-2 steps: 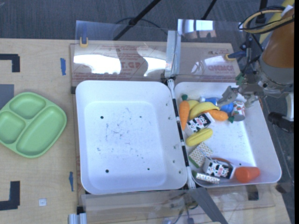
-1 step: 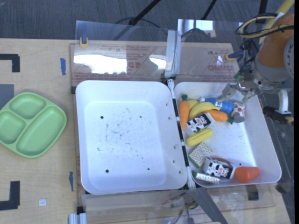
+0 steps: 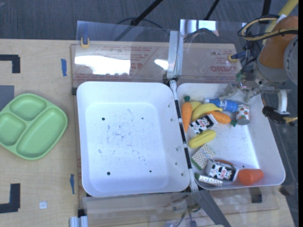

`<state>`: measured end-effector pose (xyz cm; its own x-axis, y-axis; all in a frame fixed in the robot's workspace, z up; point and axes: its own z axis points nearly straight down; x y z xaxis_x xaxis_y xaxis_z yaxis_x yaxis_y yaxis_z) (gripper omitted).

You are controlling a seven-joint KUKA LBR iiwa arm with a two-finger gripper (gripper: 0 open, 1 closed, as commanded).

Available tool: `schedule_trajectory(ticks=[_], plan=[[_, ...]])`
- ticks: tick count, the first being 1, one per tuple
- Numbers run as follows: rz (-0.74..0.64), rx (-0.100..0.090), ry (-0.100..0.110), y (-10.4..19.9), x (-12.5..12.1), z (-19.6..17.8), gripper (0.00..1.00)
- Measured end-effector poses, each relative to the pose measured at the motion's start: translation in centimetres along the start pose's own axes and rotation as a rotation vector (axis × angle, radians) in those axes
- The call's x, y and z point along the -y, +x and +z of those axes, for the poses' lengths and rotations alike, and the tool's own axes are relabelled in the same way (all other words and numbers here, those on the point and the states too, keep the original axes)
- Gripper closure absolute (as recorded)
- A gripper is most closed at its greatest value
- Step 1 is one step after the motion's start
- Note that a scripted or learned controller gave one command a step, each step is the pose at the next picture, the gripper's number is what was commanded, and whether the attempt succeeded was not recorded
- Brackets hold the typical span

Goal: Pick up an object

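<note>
Orange-banded arm sat at your two o'clock, operator, and its gripper (image 3: 245,85) hung over the far edge of the right bin (image 3: 265,150); you couldn't tell how wide the claw stood, and nothing showed in its hold. Nearest pickings lay just toward seven o'clock from it: a blue bottle (image 3: 223,104), long axis running nine-to-three, and a small can (image 3: 243,114) at six o'clock. Past them the banana (image 3: 206,110) and carrot (image 3: 187,115) crowded the divider, so the bottle looked the shortest reach, probably.

Robot lab: white bins (image 3: 94,98) on taped bench (image 3: 38,56), tripod legs (image 3: 156,6), cables (image 3: 258,25).
</note>
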<state>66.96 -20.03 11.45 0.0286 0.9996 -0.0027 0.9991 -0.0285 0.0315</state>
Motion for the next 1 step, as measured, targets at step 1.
schedule_trajectory(ticks=[1], plan=[[-0.025, -0.002, 0.025, 4.77, 1.18, 2.59, 0.00]])
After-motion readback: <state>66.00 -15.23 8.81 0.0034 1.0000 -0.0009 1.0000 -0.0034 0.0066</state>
